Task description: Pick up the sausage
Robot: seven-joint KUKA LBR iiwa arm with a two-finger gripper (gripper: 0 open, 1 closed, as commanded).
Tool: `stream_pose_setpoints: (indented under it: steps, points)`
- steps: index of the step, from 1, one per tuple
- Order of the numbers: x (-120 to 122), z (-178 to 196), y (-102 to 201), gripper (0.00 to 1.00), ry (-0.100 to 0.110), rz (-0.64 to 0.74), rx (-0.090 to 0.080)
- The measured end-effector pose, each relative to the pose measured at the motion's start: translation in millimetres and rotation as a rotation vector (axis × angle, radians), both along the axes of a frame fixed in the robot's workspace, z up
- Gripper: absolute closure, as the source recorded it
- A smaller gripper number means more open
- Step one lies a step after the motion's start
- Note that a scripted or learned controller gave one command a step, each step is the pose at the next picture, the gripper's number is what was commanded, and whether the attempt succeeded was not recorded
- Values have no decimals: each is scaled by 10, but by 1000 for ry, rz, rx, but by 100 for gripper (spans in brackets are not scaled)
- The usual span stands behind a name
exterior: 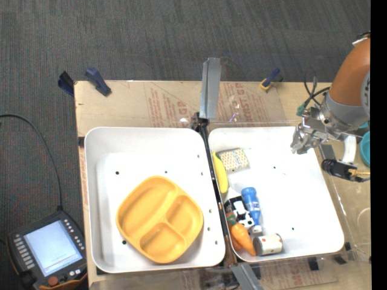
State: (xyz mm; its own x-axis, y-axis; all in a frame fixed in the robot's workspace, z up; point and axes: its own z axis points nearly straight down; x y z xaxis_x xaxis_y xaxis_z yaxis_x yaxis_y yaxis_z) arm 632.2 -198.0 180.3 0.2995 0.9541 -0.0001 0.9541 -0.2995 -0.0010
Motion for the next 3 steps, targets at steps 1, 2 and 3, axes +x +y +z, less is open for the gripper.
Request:
stream_pose_setpoints:
  steps: [1,2,3]
  points:
    - [-655,-567,187,100,6,-258,2]
    - [-811,-132,-1,100,5,-835,-1]
    - [-1099,-10,-48,100,7,-1062,-1]
